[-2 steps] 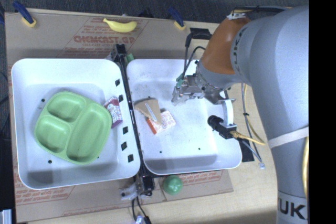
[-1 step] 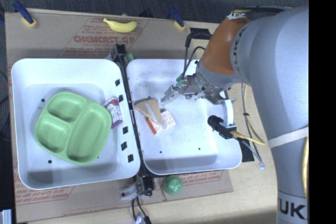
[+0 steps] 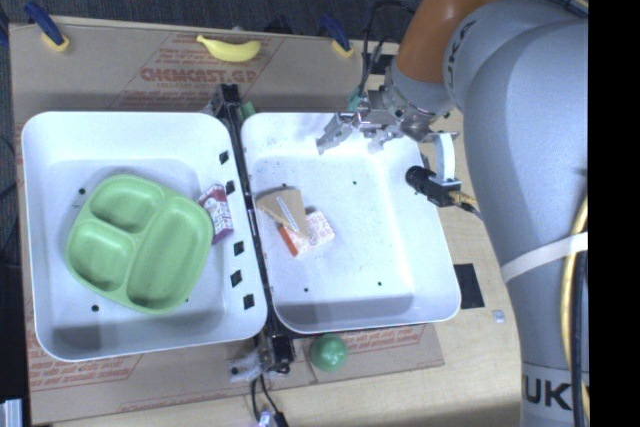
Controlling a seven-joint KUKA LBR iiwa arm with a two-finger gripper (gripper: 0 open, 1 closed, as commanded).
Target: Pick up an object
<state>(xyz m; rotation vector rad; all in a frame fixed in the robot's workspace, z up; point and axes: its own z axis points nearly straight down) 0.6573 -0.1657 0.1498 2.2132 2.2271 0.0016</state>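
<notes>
- Left bin (image 3: pixel 40 215): a green divided plate (image 3: pixel 135 240) lies in its middle, and a small red-and-white packet (image 3: pixel 215 205) sits just beside the plate's right rim, near the divider (image 3: pixel 243 205) between the bins.
- Right bin (image 3: pixel 400 255): a tan card-like piece (image 3: pixel 278 205) and a small orange-and-white packet (image 3: pixel 308 233) lie touching each other near the bin's left wall. These are the likeliest things to pick.
- Gripper (image 3: pixel 352 128): it hovers over the right bin's back edge, well apart from the small pile; the view does not make clear whether its claw is spread or pressed together, and nothing shows between its tips.
- Step in hand, as judged: approach. A good try would move left and forward over the pile, then come straight down on the packet rather than the flat card.
- Edges: the pile lies close to the left wall and divider, so room on that side is tight.
- Open room: the bin's centre and right floor look bare, giving free travel.
- Outside the bins: a yellow banana (image 3: pixel 230 46) lies behind, a green ball (image 3: pixel 327 351) in front.
</notes>
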